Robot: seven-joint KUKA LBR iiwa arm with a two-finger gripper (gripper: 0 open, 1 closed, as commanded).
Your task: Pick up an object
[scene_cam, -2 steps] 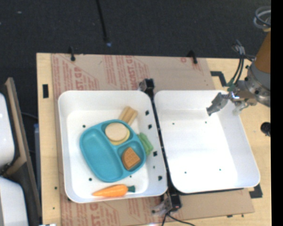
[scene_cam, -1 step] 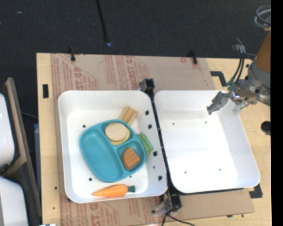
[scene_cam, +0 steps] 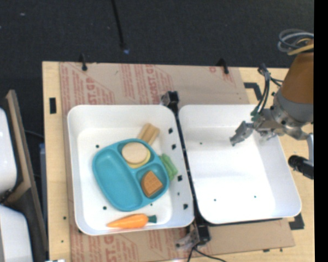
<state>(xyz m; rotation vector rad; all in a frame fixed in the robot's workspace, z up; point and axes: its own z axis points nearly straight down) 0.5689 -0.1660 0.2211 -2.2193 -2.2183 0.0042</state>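
Note:
A blue divided plate (scene_cam: 116, 182) lies in the left bin (scene_cam: 82, 130). A round tan biscuit (scene_cam: 136, 153) sits in its upper compartment and a brown toast-like piece (scene_cam: 152, 184) in its lower right one. A pale wooden block (scene_cam: 148, 132) rests against the plate's far rim. A green piece (scene_cam: 170, 166) pokes out from the plate's right side. An orange carrot (scene_cam: 128, 221) lies near the bin's front wall. My gripper (scene_cam: 241, 134) hangs over the far part of the right bin (scene_cam: 273, 201), well away from all these objects, with nothing seen in it.
The two bins meet at a black-clipped seam (scene_cam: 181, 152) in the middle. The arm's grey wrist and orange band (scene_cam: 298, 89) stand over the right bin's far right corner. Cardboard (scene_cam: 126, 83) covers the bench behind the bins.

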